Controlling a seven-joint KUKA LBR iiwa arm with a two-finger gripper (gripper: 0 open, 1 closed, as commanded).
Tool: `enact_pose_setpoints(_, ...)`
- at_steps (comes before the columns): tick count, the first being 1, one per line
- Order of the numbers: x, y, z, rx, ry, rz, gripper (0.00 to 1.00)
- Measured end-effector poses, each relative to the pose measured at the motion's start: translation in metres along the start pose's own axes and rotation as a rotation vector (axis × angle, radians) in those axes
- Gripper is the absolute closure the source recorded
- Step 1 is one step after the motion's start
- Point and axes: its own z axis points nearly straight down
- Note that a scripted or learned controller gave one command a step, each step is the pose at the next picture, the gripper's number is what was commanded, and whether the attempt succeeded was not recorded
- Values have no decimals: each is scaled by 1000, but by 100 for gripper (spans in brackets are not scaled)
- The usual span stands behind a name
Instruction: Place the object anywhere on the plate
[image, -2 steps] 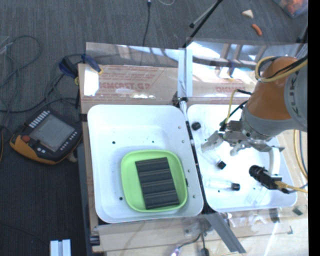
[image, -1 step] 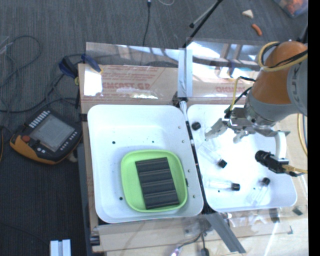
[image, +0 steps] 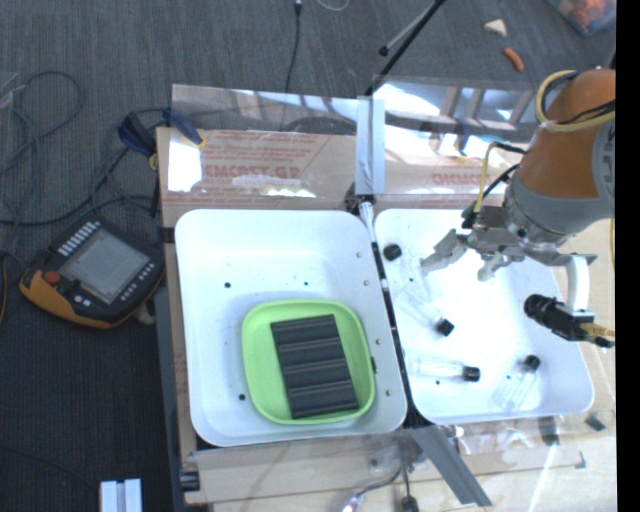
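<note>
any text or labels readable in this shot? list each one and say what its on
None can be read for certain.
Red print across the cardboard panel behind the left bin: too blurred to read.
More red print on the cardboard behind the right bin: blurred, partly under glare.
Handheld pendant screen on the floor: too small to read.
Green plate and the dark grey ridged block on it: no markings visible.
</note>
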Motion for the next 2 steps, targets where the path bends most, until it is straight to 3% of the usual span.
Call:
enact_pose_setpoints(1,-12,8,17,0,-2,-25,0)
enact_pose_setpoints(2,-27,31,58,1,-2,-15,0)
